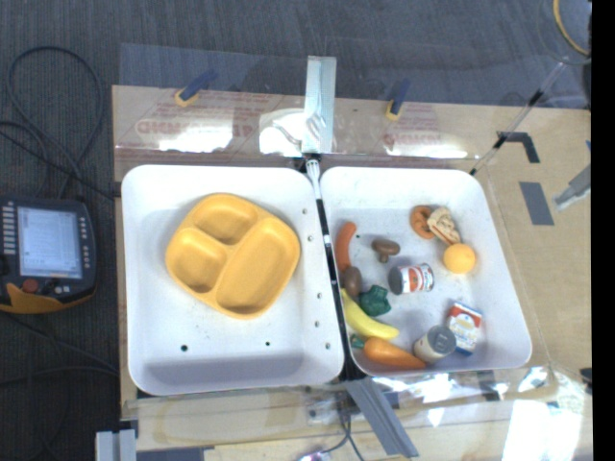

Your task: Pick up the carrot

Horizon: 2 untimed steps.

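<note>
The carrot (pixel 392 354) is an orange tapered piece lying flat at the front edge of the right bin (pixel 485 209). Its thick end touches a small grey tin (pixel 439 342), and a yellow banana (pixel 367 322) lies just behind it. A second, redder orange stick (pixel 344 245) lies along the right bin's left wall.
The right bin also holds a green piece (pixel 376 302), a brown mushroom (pixel 385 249), a red-labelled can (pixel 412 279), an orange ball (pixel 459 258), a round pastry (pixel 434 223) and a small carton (pixel 465 327). A yellow divided plate (pixel 233 254) lies in the left bin (pixel 154 344).
</note>
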Each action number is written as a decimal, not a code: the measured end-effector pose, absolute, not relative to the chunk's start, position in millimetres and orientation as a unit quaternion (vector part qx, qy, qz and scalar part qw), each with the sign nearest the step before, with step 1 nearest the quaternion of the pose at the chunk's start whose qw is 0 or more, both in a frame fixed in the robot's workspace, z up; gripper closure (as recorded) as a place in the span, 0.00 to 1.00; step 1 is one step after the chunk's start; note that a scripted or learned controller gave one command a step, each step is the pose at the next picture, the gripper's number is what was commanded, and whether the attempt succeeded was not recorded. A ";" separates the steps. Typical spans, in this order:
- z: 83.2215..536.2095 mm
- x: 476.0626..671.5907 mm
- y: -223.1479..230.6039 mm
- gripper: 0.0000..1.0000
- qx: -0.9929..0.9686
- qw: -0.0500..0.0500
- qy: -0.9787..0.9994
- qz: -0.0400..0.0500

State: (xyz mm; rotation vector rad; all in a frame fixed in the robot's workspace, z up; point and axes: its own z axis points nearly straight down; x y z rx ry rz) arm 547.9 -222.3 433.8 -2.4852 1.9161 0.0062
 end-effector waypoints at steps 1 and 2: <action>489.3 486.2 -211.2 0.00 -0.841 0.002 0.541 -0.001; 433.1 485.1 -211.8 0.00 -0.910 0.002 0.415 0.003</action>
